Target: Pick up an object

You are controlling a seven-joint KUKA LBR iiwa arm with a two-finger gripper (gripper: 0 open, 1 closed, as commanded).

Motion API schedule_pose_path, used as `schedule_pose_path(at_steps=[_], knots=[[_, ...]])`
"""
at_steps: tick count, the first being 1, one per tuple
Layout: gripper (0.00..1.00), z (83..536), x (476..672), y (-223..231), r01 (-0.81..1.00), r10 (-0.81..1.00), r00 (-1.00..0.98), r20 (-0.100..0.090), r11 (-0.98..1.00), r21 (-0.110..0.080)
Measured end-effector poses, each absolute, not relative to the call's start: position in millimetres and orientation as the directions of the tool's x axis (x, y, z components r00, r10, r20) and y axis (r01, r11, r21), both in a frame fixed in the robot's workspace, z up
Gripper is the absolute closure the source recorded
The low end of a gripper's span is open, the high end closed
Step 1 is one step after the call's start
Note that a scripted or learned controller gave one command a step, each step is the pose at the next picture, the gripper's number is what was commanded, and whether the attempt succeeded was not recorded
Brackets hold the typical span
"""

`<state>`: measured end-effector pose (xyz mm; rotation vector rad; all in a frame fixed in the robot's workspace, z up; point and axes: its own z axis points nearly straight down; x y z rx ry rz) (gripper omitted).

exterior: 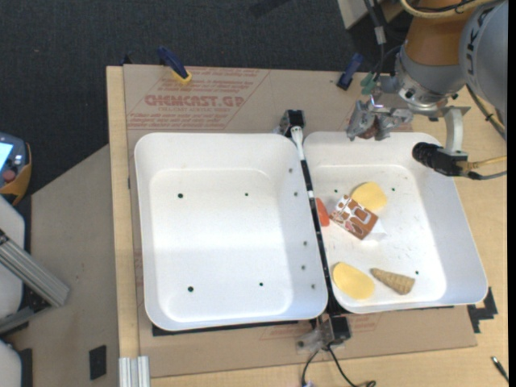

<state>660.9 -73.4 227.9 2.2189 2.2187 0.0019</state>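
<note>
My gripper (369, 127) hangs over the far rim of the right bin (451, 240), with nothing visible between its fingers. In that bin lie a yellow disc (370, 195), a brown and white block (355, 217) just below it, a small orange-red piece (322, 213) by the left wall, a second yellow disc (353, 280) near the front, and a tan cone (393, 280) beside it. All the objects sit well in front of the gripper.
The left bin (161, 240) stands beside the right one, with a black clamp bar (308, 192) along the seam. Blue clamps (174, 64) hold the cardboard base at the back. A black cylinder (439, 157) on the arm overhangs the right bin's far right corner.
</note>
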Motion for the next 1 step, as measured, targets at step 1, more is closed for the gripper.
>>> schedule_pose_path(at_steps=[1], knots=[[1.00,194.4,606.5,-54.8,1.000,1.000,0.001,0.002,-0.001,-0.009]])
